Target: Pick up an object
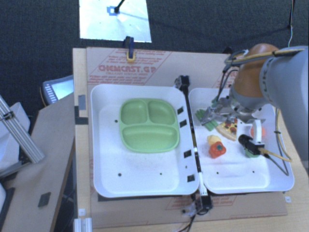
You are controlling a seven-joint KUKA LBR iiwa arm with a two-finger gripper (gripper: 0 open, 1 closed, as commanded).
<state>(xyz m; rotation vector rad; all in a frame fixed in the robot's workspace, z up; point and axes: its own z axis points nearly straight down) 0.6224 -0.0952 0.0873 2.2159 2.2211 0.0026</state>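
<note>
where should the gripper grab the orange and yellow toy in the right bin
Probably across the orange and yellow toy's rounded orange body, coming straight down from above. It lies apart from the pizza slice and the bin wall, so fingers have room on either side.

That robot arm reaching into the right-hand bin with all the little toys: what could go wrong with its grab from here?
The toys lie crowded together. The gripper is low over a green piece right beside the pizza slice, so it might nudge or pinch the wrong thing. The orange and yellow toy nearby looks rounded, so it could roll if bumped. A yellow cable trails across the right bin and could snag on things as the arm moves.
</note>
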